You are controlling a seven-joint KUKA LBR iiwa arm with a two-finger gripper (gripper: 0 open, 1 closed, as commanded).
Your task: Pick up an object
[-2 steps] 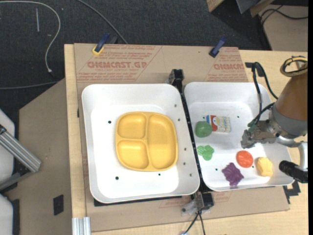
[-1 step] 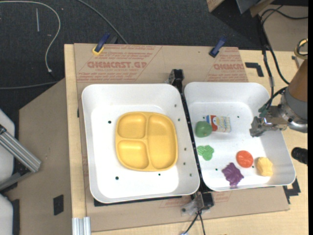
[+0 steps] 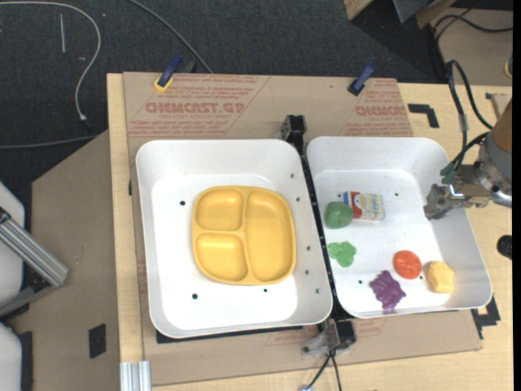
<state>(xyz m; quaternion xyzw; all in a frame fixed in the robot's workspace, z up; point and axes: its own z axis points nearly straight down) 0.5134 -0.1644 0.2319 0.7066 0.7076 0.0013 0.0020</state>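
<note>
The right white bin [image 3: 383, 157] holds several small items. A green ball [image 3: 339, 214] lies next to a small white can with a red and blue label [image 3: 366, 205]. A green leafy piece [image 3: 343, 253] sits below them, with a purple grape bunch [image 3: 387, 289], an orange-red ball [image 3: 407, 263] and a yellow piece [image 3: 440, 276] along the front. My gripper [image 3: 437, 201] hangs over the bin's right side, above and to the right of the orange-red ball and apart from every item.
The left white bin [image 3: 163, 177] carries a yellow divided plate [image 3: 244, 235]. Black clamps [image 3: 293, 126] sit between the bins at the back and front. Cables [image 3: 460, 96] run along the bench's right side behind the arm.
</note>
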